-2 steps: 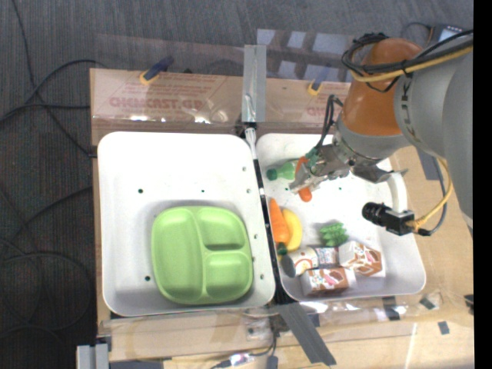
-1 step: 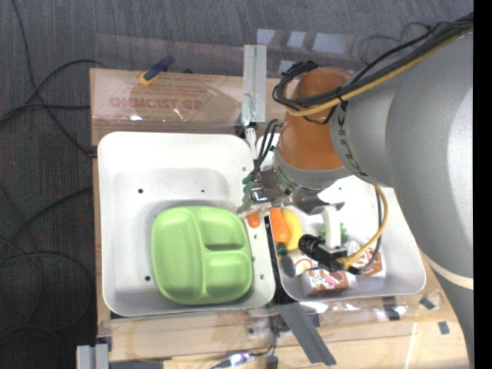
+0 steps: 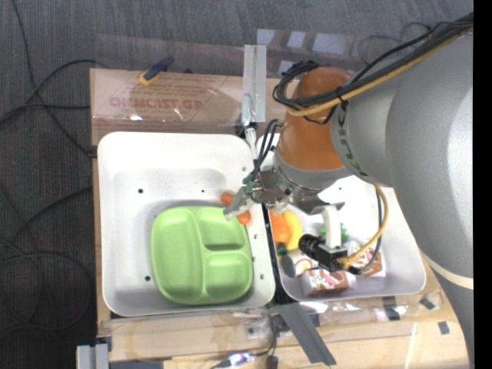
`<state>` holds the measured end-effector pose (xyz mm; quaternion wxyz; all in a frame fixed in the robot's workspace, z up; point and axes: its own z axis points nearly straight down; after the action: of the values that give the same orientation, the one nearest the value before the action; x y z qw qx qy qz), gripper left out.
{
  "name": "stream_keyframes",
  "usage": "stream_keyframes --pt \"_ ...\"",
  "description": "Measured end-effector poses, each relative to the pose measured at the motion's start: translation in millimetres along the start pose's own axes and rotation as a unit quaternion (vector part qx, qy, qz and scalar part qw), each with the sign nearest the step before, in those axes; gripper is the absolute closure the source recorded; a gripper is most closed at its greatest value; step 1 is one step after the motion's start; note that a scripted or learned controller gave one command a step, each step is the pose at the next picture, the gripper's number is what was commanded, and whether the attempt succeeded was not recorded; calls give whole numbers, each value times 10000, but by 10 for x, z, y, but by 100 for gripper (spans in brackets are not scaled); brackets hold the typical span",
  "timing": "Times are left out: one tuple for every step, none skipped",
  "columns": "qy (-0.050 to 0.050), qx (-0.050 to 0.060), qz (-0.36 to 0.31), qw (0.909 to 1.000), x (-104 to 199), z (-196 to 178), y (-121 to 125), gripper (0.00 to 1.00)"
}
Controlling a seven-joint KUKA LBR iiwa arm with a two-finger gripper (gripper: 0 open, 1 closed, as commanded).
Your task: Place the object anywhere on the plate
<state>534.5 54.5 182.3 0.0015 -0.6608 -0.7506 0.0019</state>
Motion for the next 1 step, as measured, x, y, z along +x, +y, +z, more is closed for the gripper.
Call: stream_keyframes --pt "-91 -74 -24 9999 117 369 -153 0"
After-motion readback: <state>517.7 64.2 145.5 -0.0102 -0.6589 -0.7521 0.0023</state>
